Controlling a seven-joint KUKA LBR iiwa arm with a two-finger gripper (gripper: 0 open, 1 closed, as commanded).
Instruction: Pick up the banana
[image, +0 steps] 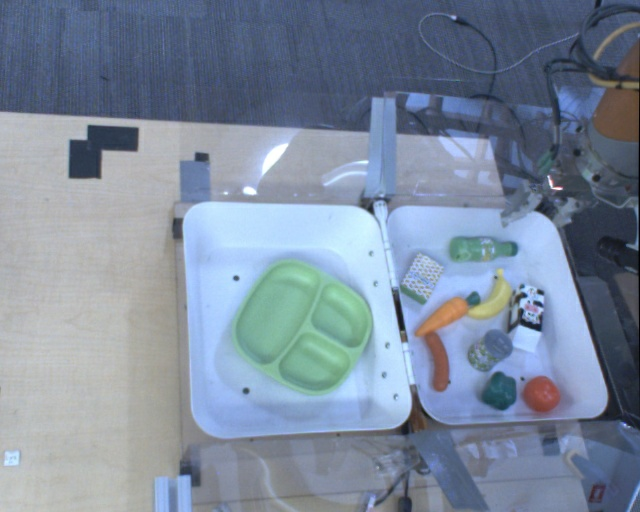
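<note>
One hand (535, 200), grip state unclear, hangs over the right bin's (575, 300) far corner, well apart from the banana (492, 297).

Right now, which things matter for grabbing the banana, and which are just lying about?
For the job: banana, pincer.

Lying about: carrot, green bottle, sausage, can, tomato, milk carton, green tray.

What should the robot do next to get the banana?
Probably swing the hand down and to the left until it hangs over the banana. Right now the hand sits up by the far corner of the right bin, well away from the banana, which lies in that bin between the carrot and the little milk carton.
</note>
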